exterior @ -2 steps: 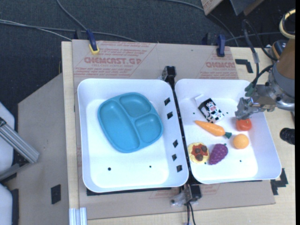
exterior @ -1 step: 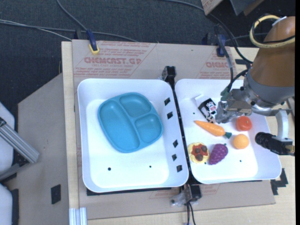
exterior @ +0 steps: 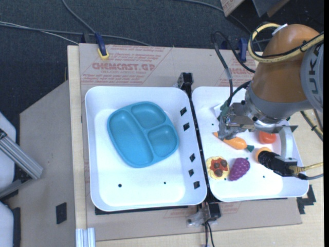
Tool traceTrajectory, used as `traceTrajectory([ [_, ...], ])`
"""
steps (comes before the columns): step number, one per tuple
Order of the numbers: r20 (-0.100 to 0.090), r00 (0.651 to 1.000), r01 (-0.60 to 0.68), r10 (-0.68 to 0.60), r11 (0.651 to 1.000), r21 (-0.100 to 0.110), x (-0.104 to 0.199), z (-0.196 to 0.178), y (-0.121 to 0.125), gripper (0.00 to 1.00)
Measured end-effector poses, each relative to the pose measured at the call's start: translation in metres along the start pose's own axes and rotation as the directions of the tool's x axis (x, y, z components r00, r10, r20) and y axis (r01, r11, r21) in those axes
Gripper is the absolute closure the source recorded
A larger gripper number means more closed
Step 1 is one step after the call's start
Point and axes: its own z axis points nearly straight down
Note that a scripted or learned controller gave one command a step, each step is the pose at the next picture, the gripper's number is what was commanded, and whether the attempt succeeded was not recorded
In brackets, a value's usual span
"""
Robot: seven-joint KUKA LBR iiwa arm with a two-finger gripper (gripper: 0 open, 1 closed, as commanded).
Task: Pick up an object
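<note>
One end effector [exterior: 226, 133] hangs low in the right bin [exterior: 257, 189], touching the toy carrot [exterior: 236, 143]; its spread cannot be told. Grapes [exterior: 239, 168] and pizza toy [exterior: 218, 167] crowd close, so a grasp risks nudging the carrot aside.

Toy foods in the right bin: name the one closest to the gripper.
The orange carrot, lying right under the gripper; the purple grapes and pizza slice sit farther toward the bin's front.
</note>
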Motion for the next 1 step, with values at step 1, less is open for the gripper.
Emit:
traceTrajectory([
  [1, 0.0, 1.0, 0.002, -0.002, 1.0, 0.0, 0.0624, 0.004, -0.002, 1.0],
])
